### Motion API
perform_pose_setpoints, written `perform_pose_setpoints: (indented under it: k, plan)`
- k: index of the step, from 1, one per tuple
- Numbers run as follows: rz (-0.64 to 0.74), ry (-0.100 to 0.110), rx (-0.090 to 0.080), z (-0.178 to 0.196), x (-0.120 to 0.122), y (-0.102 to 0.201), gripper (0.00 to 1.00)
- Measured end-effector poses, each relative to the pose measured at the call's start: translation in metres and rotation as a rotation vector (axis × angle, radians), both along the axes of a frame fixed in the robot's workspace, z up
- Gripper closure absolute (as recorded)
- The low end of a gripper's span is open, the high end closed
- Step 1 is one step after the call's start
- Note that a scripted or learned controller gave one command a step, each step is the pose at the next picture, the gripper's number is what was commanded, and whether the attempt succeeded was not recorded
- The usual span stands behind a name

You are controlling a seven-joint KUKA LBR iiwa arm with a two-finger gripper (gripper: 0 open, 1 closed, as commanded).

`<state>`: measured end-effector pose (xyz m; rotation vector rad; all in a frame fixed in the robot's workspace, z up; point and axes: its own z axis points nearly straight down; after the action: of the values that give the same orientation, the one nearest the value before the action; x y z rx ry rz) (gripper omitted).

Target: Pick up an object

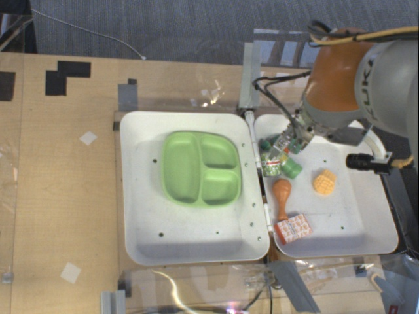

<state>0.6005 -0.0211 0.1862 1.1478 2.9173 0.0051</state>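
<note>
you've got the arm (366, 77) reaching in from the right, hand (286, 142) down in the far-left part of the right bin (366, 234), right by the divider between the bins. it sits on top of a small cluster: a green object (290, 169) and a green-and-white packet (270, 167) just beside it. can't tell how far the hand is open, or whether it has hold of anything; the tips are lost in the clutter.

other things in that bin: an orange-brown piece with a round head and a handle (281, 197) just below the green object, a red-and-white box (292, 228) near the front-left corner, a yellow lumpy piece (324, 182) toward the middle, apart from the rest.

left bin (144, 175) carries a green divided tray (200, 168), flat, roughly centred. both bins sit on the counter (59, 175).
</note>
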Motion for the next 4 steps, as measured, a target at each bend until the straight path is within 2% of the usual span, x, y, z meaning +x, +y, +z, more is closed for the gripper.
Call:
perform_pose_setpoints:
  k: [1,2,3,4]
  plan:
    - [-0.536,0.005,0.002,-0.002,-0.023,0.004,1.00]
    - [-0.882,0.007,0.005,-0.002,-0.094,0.061,1.00]
    - [-1.450,0.006,0.007,0.020,-0.080,0.099,1.00]
    - [-1.948,0.007,0.008,0.011,-0.100,0.097,1.00]
